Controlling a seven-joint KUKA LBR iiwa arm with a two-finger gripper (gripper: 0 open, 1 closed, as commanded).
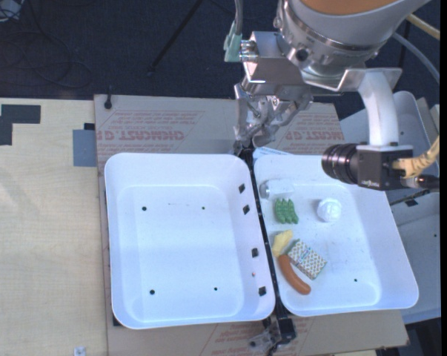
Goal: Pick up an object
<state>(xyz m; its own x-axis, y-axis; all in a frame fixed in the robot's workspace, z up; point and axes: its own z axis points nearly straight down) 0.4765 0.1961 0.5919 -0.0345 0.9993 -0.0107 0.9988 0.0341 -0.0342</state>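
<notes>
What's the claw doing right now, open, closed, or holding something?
Claw: cannot tell whether open or closed; nothing is seen held in it. It sits at the far edge of the right bin.

Dark floor up top, pale bench below

Black cables [30, 6] snake across the dark floor [134, 43]; light wood benchtop [38, 236] has grey patches, with printed cardboard [171, 128] lying on it.

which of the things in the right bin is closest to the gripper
The small silvery object at the bin's upper left, just below the gripper; the green piece and white round piece lie farther down.
</notes>
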